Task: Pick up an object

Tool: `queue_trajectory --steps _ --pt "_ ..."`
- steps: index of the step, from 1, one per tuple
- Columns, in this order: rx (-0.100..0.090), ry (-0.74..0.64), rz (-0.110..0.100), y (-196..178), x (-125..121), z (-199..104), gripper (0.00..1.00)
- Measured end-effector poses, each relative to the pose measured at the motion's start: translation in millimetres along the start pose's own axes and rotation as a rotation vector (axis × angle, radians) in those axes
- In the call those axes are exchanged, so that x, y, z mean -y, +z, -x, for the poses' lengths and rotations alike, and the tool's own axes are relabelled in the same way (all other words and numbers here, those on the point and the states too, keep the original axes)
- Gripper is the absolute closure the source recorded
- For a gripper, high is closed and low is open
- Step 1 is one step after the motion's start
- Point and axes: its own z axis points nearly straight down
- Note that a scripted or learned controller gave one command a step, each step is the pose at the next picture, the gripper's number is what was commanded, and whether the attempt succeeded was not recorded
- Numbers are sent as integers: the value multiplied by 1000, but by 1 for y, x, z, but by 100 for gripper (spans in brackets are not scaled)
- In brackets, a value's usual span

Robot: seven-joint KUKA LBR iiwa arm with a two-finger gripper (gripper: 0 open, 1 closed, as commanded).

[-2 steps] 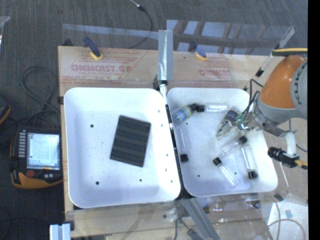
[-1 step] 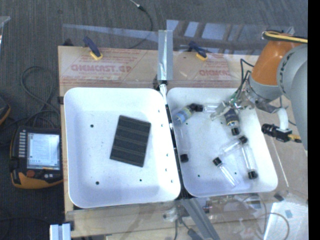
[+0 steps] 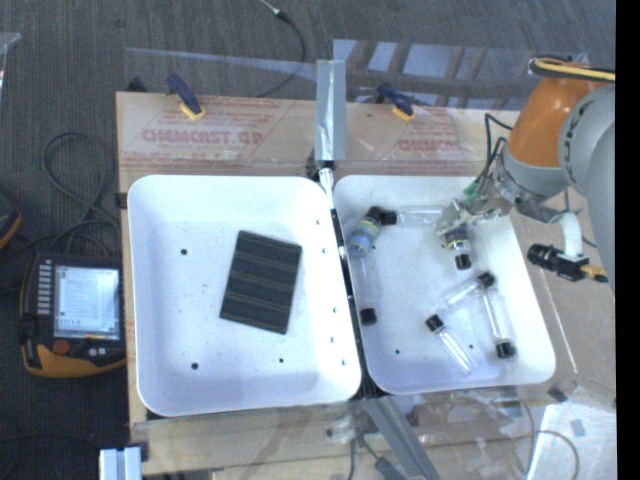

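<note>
While the arm reaches in from the upper right of the frame, its gripper sits low over the upper part of the right bin. I cannot tell the gripper's state; the tip blurs into clear glass and glare there. Nothing can be confirmed as grasped.

Right bin contents: several clear vials with black caps. One vial lies at lower centre, another just right of it, a third slanted above them. A loose cap sits near the left wall. A greyish vial lies at upper left of this bin, with a black-capped one beside it. One small cap lies just below the gripper.

Left bin: one dark ribbed slab, flat, near centre.

Judgement: step in hand looks like approach or grasp attempt on something at the bin's upper right. Next move calls for closing squarely on one item, then a straight lift; vials are round and likely to roll or slip.
</note>
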Motion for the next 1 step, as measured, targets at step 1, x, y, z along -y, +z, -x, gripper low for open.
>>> queue_trajectory --steps 1 --pt "-5 25 -12 -94 -33 -67 100"
